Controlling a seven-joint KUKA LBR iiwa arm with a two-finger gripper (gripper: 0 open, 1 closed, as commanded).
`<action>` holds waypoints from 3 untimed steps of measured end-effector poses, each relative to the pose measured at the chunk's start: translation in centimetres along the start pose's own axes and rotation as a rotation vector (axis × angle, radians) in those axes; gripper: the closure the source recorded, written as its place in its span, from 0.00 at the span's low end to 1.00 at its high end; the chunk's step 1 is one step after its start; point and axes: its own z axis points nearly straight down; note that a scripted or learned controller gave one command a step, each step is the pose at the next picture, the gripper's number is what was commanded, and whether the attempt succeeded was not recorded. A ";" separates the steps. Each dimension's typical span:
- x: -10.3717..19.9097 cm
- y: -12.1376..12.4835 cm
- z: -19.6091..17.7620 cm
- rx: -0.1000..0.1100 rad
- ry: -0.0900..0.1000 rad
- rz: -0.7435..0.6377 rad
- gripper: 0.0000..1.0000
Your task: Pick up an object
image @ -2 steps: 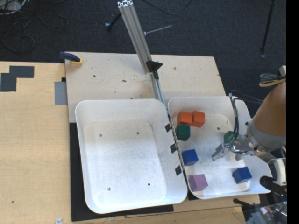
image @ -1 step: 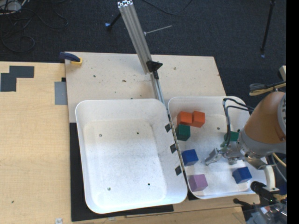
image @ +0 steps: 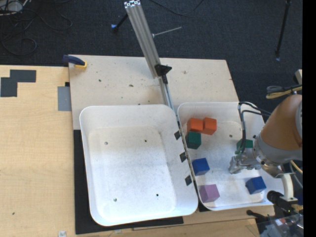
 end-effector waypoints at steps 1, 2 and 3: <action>-0.9 0.6 -5.6 -0.005 -0.004 -0.007 1.00; -0.1 0.8 -11.4 -0.006 -0.004 -0.013 1.00; -0.2 0.9 -14.0 -0.004 -0.004 -0.013 1.00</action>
